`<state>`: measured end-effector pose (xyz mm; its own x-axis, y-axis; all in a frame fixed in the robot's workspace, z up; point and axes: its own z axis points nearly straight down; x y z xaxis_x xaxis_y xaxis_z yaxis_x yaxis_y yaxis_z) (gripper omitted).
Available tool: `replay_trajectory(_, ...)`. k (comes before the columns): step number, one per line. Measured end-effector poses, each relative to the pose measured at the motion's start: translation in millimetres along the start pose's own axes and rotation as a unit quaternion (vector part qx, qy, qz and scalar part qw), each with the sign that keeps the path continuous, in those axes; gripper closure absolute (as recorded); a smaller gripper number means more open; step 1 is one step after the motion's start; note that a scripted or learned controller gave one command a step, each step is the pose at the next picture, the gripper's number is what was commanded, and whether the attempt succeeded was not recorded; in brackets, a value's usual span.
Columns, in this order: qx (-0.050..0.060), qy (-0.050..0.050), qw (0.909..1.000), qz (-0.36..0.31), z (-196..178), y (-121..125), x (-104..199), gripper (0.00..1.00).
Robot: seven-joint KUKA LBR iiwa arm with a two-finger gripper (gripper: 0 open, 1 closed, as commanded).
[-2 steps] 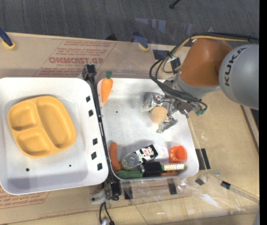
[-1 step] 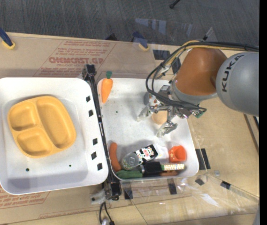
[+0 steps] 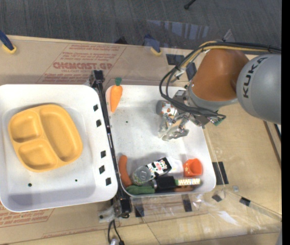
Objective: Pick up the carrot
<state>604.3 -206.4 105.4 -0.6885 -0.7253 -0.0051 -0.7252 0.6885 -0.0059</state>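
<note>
We are hovering our gripper (image 3: 174, 129) over the middle of the right bin (image 3: 134, 137), and we cannot tell how it is set. The carrot (image 3: 115, 97) is lying well off to the gripper's left, at the bin's far left corner, untouched. Nearer the camera than the gripper, small items are crowding the bin's front edge. The yellow tray (image 3: 44, 136) is sitting in the left bin (image 3: 12, 188).

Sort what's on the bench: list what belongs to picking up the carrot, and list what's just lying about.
For the job:
- carrot, far-left corner of the right bin
- gripper, over the middle of that bin

Lying about:
- yellow divided tray in the left bin
- orange cup
- sausage
- black-and-white packet
- round tin
</note>
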Motion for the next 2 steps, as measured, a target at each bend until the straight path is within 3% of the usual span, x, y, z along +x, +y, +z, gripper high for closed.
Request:
replay_trajectory(1, 0.003, 0.0, 0.9889, -0.148, -119.8, 40.9, 45.3, 1.0)
replay_trajectory(2, -0.006, 0.001, 0.9517, -0.307, -84.5, 89.8, 89.4, 1.0)
